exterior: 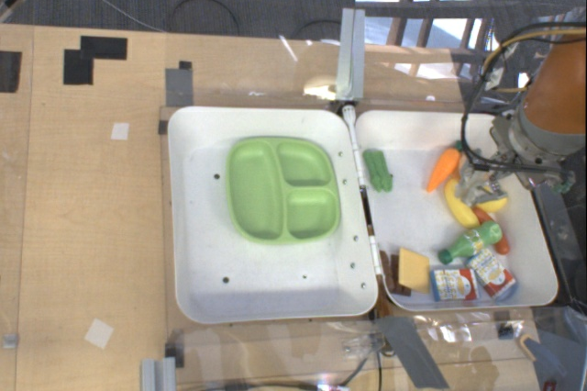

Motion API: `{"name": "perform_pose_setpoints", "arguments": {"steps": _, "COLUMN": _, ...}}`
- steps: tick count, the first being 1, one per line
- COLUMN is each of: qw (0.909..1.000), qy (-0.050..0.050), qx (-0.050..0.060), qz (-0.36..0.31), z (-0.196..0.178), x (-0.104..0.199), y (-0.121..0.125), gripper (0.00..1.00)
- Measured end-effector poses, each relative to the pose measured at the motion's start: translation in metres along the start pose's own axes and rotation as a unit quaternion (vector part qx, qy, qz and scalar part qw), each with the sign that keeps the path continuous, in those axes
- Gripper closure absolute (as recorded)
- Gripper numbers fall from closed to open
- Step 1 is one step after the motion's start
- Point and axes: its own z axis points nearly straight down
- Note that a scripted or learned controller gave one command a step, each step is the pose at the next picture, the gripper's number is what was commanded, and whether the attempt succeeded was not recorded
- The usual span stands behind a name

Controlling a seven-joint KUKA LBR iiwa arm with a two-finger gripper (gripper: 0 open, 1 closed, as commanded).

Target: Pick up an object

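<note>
Hovering over the right bin [541,288], your end effector [477,190] sits low at the banana [466,206], beside the carrot [443,169]. Can't tell its state. Judging by this, nothing is lifted yet: grasp and raise remain. Green plate [280,189] untouched in left bin [193,288].

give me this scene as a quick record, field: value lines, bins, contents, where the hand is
left bin: holds a green divided plate
right bin: green pickle, carrot, banana, green bottle, yellow block, two small cartons
arm: grey with orange band, reaching in from the right
hand: low over the right bin, at the banana
hold: none visible
</note>
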Motion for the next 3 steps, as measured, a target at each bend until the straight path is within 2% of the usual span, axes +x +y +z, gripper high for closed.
{"name": "perform_pose_setpoints", "arguments": {"steps": 1, "qw": 1.0, "qy": 0.0, "qx": -0.001, "qz": -0.001, "z": 0.001, "x": 0.0, "y": 0.001, "gripper": 0.0}}
{"name": "perform_pose_setpoints", "arguments": {"steps": 2, "qw": 1.0, "qy": -0.002, "qx": 0.0, "qz": 0.006, "z": 0.05, "x": -0.006, "y": 0.057, "gripper": 0.0}}
{"name": "perform_pose_setpoints", "arguments": {"steps": 3, "qw": 0.9999, "qy": 0.0, "qx": 0.0, "qz": 0.012, "z": 0.052, "x": -0.026, "y": -0.003, "gripper": 0.0}}
